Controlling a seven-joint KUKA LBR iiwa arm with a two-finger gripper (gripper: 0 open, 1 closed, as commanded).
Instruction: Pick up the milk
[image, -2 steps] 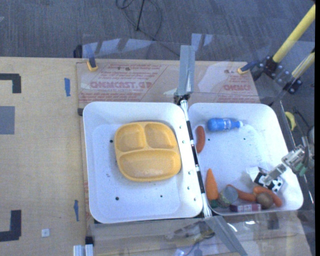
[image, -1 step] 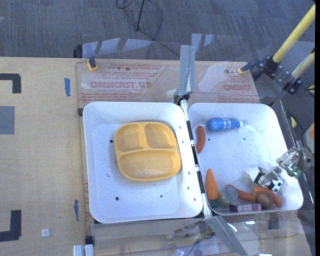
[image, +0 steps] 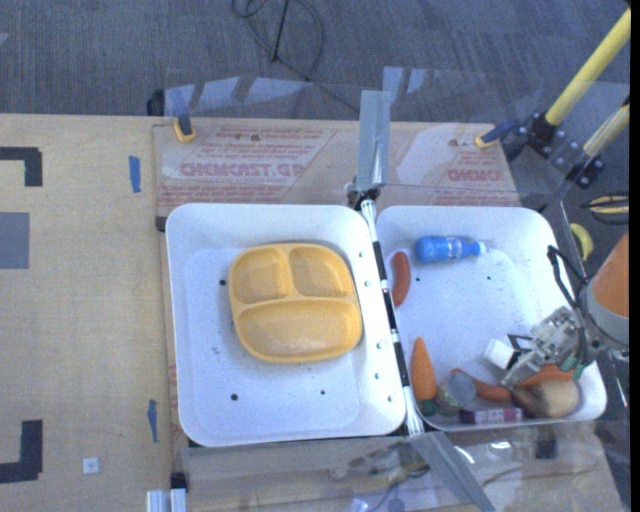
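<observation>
Over the right bin, near its front corner, your gripper sits low; you cannot tell whether it is open or closed. Toy food crowds it. The small white milk lies just beside it and could get nudged away.

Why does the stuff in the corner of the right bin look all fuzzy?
In the camera view, the gripper and the small toys piled under it look soft and smeared, while the yellow divided plate and blue plastic bottle look fairly clear; light is even, shadows faint.
</observation>
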